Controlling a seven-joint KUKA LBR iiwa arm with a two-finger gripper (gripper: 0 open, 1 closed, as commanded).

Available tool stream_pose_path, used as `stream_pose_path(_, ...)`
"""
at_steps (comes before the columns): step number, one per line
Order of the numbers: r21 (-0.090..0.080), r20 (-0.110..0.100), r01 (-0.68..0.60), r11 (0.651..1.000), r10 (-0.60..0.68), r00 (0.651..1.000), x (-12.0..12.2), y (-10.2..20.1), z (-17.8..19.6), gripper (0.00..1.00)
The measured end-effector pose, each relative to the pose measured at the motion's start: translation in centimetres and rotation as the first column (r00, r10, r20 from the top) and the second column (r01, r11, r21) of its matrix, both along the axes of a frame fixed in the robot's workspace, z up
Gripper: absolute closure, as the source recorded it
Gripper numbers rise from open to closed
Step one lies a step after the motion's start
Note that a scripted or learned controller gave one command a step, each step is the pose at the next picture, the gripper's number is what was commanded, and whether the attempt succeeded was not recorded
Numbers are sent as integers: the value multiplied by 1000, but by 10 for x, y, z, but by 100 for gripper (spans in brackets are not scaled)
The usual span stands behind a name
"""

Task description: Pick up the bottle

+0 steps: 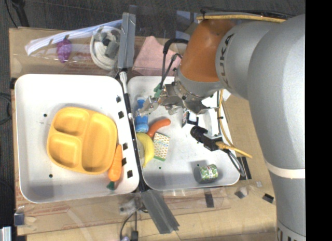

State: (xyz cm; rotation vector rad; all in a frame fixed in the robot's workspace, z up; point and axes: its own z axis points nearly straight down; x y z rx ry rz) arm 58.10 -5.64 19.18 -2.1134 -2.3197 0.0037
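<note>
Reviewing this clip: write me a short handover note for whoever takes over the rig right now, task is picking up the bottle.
Gripper: low in the right bin, near its left wall; finger state unclear.
Bottle: blue, lying against the right bin's left wall, just beside the gripper, above the banana and next to the orange carrot.
Done: arm brought close to the bottle.
Left: grasp not confirmed; lift not yet done.

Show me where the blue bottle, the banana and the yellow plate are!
blue bottle [141, 122], camera view, on its blue body by the right bin's left wall.
banana [147, 149], camera view, on the middle of its yellow curve.
yellow plate [82, 139], camera view, on the ridge between its compartments.
</note>
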Motion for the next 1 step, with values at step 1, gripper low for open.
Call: stream_pose_path(1, 0, -3, -15, 1000, 15, 1000, 23, -37, -58, 0)
